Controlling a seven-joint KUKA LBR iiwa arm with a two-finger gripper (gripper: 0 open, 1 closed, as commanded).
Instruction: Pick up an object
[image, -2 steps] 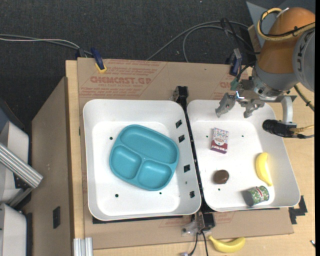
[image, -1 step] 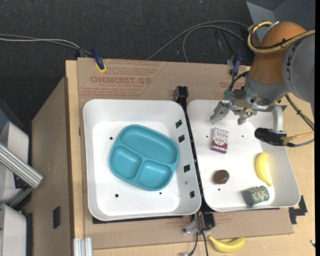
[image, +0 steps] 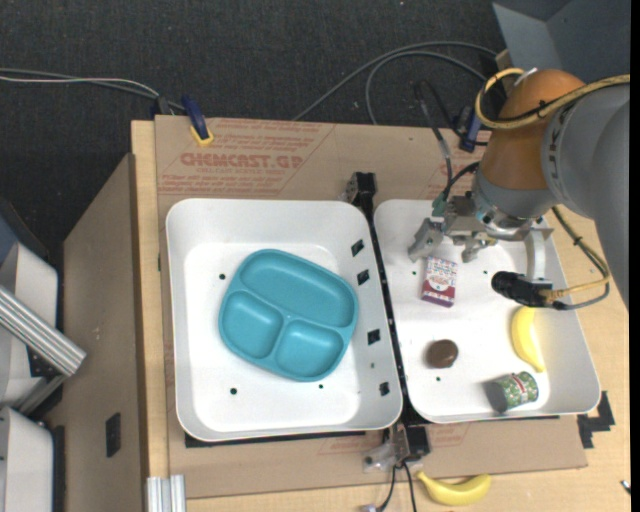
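Small red-and-white packet (image: 439, 280) lies flat in the right bin (image: 570, 395), far-left part, long axis running near-far. The gripper (image: 452, 243) hangs just above its far end — fingers spread wide, nothing between them. A straight drop looks enough, slightly toward the near side. Brown ball (image: 441, 353), banana (image: 527, 338), green can (image: 514, 390) sit nearer — apart. Blue tray (image: 288, 314) in left bin.
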